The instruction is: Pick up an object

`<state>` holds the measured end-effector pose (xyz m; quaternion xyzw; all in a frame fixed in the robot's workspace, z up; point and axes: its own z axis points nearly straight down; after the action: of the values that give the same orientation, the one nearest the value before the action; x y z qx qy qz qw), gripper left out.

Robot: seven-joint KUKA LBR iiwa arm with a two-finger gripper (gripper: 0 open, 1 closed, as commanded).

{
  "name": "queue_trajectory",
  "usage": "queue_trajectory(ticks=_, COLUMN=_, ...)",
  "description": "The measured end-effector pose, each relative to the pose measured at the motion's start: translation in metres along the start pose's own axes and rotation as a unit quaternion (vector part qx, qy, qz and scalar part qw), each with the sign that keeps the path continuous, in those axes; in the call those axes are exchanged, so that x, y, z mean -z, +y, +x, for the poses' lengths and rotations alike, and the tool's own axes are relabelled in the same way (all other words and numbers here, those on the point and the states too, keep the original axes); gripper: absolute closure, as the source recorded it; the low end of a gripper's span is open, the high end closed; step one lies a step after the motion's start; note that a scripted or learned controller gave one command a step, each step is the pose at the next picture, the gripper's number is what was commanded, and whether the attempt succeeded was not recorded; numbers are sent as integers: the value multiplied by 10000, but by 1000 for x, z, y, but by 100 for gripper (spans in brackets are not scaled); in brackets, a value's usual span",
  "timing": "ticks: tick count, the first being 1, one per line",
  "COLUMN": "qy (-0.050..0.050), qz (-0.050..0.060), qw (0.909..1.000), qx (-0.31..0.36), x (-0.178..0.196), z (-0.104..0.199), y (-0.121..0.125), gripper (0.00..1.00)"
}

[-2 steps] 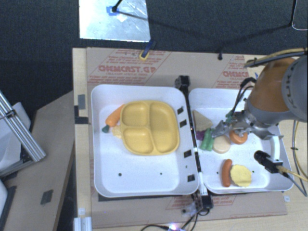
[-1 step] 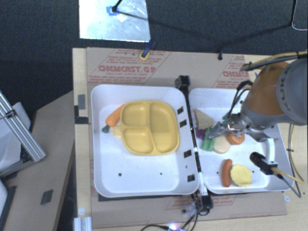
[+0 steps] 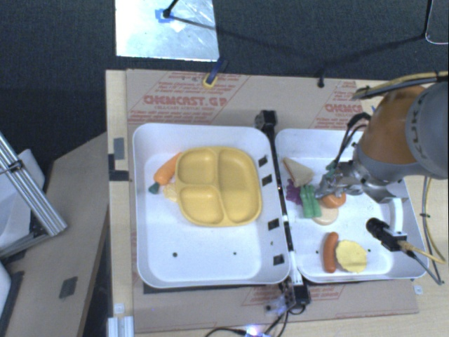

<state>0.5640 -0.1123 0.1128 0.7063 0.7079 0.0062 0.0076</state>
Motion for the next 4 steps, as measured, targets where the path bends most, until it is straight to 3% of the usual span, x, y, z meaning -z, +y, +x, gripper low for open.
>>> queue_trajectory(ticks=2, qy=4, qz=66, qw=10000, qx=10, x=114, z=1, y=14, gripper=100)
queue_trajectory(ticks=3, qy=16, qz=93, qw=10000, qx=29, x=103, z=54, y=15, gripper=100)
queue_trajectory(ticks=4, qy=17, qz=87, qw=10000, qx=34, x=118, z=105, y=13, gripper=100)
